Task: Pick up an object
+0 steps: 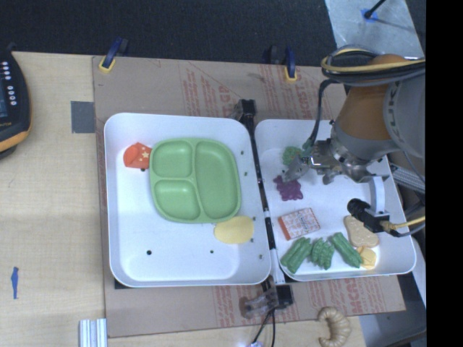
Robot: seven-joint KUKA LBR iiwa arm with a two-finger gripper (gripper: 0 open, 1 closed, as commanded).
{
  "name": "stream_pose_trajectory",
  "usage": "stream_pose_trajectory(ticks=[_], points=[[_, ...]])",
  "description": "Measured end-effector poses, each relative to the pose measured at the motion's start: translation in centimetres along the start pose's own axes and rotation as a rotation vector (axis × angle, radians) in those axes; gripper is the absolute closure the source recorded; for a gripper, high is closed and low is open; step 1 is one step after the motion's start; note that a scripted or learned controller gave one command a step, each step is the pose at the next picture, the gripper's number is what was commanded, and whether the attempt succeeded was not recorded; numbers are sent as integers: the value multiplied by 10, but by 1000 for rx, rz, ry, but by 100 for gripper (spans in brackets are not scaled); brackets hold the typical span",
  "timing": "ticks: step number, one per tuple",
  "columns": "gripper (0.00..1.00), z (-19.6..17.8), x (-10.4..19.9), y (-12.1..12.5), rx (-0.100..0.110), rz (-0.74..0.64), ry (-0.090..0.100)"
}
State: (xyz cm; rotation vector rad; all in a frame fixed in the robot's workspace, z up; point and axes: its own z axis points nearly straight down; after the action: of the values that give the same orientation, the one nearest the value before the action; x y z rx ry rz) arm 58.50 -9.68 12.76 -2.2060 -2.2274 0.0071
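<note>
End effector (302, 159) over right bin (329, 130), grip state unclear, bumpy purple grape cluster (288, 189) beside, smooth 3-compartment green plate (195, 180) left.

Claw (298, 166) over right bin (405, 266)

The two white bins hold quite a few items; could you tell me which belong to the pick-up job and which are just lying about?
Job:
gripper
green toy beside it
purple grape toy
small card
green vegetable pieces

Lying about:
green divided plate
yellow piece
red piece
blue clamps
</note>
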Motion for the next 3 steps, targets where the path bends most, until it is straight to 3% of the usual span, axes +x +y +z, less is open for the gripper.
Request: stream_pose_trajectory(ticks=[1, 2, 3], points=[[0, 18, -10, 72, -10, 2, -3], [0, 36, 1, 71, -2, 3, -1], [0, 34, -33, 71, -7, 9, -4]])
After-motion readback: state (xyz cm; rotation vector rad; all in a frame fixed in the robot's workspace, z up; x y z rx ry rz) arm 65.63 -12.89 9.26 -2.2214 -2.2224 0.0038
